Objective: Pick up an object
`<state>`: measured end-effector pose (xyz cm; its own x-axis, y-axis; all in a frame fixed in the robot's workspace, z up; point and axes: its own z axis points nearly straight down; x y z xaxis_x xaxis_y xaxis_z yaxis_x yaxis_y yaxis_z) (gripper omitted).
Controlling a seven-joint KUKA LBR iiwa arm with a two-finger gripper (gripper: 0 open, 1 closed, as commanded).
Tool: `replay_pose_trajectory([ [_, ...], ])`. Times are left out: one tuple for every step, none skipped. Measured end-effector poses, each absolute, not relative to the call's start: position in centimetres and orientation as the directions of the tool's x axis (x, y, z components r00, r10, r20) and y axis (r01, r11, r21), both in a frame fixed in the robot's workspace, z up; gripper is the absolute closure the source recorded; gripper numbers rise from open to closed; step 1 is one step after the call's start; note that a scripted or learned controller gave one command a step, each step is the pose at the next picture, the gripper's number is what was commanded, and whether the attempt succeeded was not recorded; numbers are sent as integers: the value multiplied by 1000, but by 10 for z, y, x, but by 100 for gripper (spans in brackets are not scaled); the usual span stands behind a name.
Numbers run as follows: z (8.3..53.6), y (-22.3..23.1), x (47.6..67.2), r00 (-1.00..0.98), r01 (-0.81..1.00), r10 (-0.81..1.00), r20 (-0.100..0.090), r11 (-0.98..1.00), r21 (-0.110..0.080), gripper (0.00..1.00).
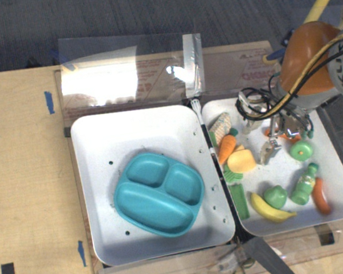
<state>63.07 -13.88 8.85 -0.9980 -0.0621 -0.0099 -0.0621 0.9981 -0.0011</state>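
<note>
Arm (341, 81): grey casing with dark lettering, partly cut off at frame edge. Orange band (305, 60) rounded, glossy. Black cables (257, 103) loop from wrist; yellow cable runs alongside over the band. End effector (281, 140): small metallic parts, fine detail unclear.

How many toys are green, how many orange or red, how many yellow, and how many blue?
Green: 4 (apple, pepper, bottle, long green piece)
Orange or red: 2 (carrot, sausage)
Yellow: 2 (banana, yellow-orange fruit)
Blue: 1 (divided tray)
Total: 9, leaving out a pale corn cob.
</note>
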Motion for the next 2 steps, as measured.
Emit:
replay_pose_trajectory([
  [88, -191, 668, -962, -272, -272, -6, 962, -2, 0],
  [88, -212, 626, -969, -246, -246, -8, 969, -3, 0],
])
